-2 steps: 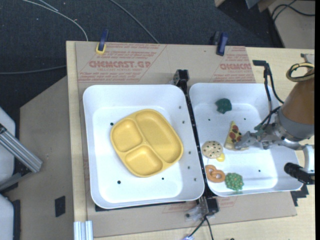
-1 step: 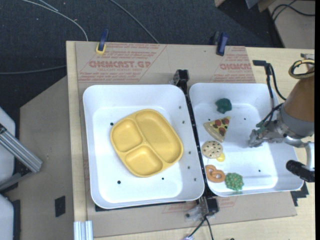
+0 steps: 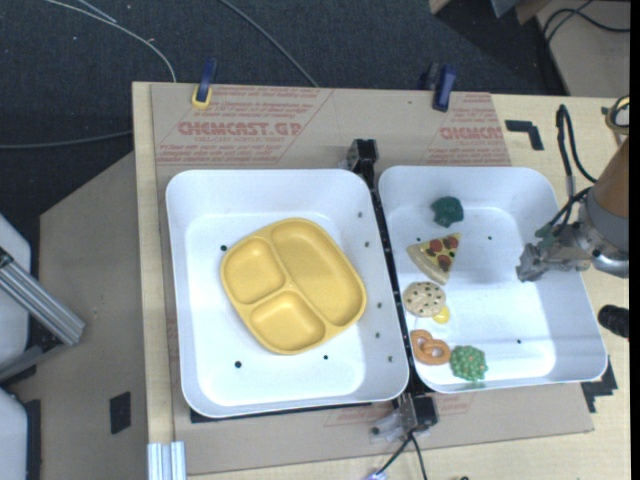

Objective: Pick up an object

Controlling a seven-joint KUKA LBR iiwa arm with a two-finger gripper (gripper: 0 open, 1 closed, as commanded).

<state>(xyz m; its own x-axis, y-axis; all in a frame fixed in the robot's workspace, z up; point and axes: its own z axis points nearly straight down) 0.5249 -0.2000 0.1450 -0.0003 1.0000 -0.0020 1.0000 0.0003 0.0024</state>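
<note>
The grey metal two-finger gripper (image 3: 530, 265) hangs over the right side of the right shallow white plastic bin (image 3: 500, 353), reaching in from the right. Nothing sits between its fingers, and whether they are spread or closed I cannot tell from this angle.

All the pickable things lie to the gripper's left, along the bin's left wall. Up and to the left of the gripper, near the bin's far end, is a small dark green lumpy toy vegetable (image 3: 447, 209). Directly left, well apart from the gripper, lies a triangular toy pizza slice with red and green toppings (image 3: 437, 254). Below that slice is a round tan toy cookie with dark chips (image 3: 424, 297), and just beside the cookie's lower right edge a small yellow piece (image 3: 441, 315). Further down and left of the gripper sit an orange ring-shaped toy pretzel (image 3: 430, 346) and, touching or nearly touching it, a bright green toy broccoli floret (image 3: 468, 362).

Far to the gripper's left, the other shallow white bin (image 3: 200, 268) holds a yellow plastic three-compartment plate (image 3: 292, 284). Both bins rest on the brown cardboard-covered tabletop (image 3: 300, 118).
</note>
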